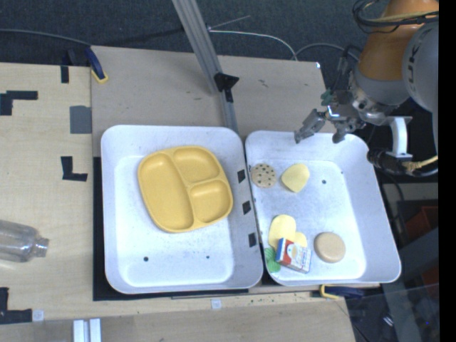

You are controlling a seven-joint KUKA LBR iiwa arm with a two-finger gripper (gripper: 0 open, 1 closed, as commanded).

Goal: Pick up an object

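My gripper (pixel 321 130) hangs over the far rim of the right bin (pixel 370 191), fingers spread open with nothing between them. Below it in that bin lie a round speckled cookie (pixel 263 174) and a pale yellow lump (pixel 296 177). Nearer the front sit a yellow piece (pixel 282 227), a small red and white carton (pixel 293 254) with a green bit beside it, and a tan round disc (pixel 330 247). All of these lie apart from the gripper.
The left bin (pixel 121 248) holds a yellow divided plate (pixel 185 187). A grey metal pole (pixel 199 41) slants up from the gap between the bins. A clear plastic bottle (pixel 20 240) lies on the bench at far left. Cables run behind the bench.
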